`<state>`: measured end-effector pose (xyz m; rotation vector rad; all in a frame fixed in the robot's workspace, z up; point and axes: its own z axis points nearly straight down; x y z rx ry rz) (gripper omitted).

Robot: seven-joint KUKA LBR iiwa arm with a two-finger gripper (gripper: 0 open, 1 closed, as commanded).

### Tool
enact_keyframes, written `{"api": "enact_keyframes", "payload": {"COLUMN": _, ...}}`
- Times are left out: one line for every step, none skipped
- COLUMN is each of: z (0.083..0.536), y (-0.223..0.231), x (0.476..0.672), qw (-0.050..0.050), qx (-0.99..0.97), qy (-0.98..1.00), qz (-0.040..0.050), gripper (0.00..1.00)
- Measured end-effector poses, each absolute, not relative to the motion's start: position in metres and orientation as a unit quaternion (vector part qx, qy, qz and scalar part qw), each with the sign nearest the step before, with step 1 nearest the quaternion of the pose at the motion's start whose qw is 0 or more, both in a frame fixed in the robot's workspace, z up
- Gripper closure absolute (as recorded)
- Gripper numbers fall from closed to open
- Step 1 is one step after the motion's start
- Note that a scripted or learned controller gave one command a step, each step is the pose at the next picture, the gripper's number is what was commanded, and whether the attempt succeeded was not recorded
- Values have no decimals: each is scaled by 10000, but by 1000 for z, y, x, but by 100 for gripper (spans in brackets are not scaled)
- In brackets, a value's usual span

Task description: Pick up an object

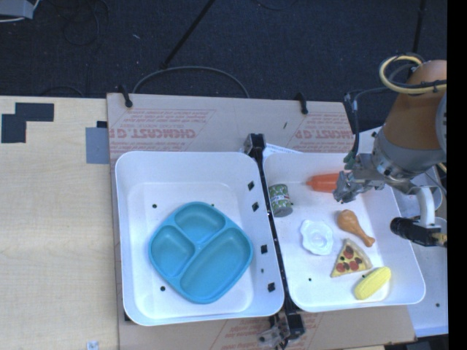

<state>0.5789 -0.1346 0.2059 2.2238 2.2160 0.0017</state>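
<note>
Arm: reaches in from the right, its gripper (349, 188) low over the far part of the right bin (408, 286).
Gripper state: cannot tell; the wrist hides too much of the tip.
Nearest object: an orange carrot toy (322, 182) lies just beside the gripper, on its left; I judge it the likely target, since the gripper sits at its end. Nothing is visibly held.
Right bin contents: the carrot toy, a small green-labelled can (279, 200) against the divider, a white fried-egg toy (317, 237), a chicken drumstick (354, 226), a pizza slice (350, 259) and a yellow corn cob (372, 283) near the front corner.
Spacing: the toys lie apart from one another, which leaves room around each for a grasp from above.
Left bin (131, 195): holds a blue divided plate (201, 251), tilted in plan, its compartments bare.
Worktop (51, 232): both bins rest side by side on a cardboard sheet (190, 126), probably to keep them level and fixed under the camera.
</note>
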Motion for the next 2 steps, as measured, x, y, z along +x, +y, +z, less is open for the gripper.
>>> {"api": "enact_keyframes", "payload": {"z": 241, "y": -136, "x": 579, "qw": 6, "qx": 7070, "qy": 7072, "qz": 4, "gripper": 100}}
{"api": "enact_keyframes", "payload": {"z": 241, "y": -74, "x": 583, "qw": -18, "qx": 7060, "qy": 7083, "qz": -9, "gripper": 100}}
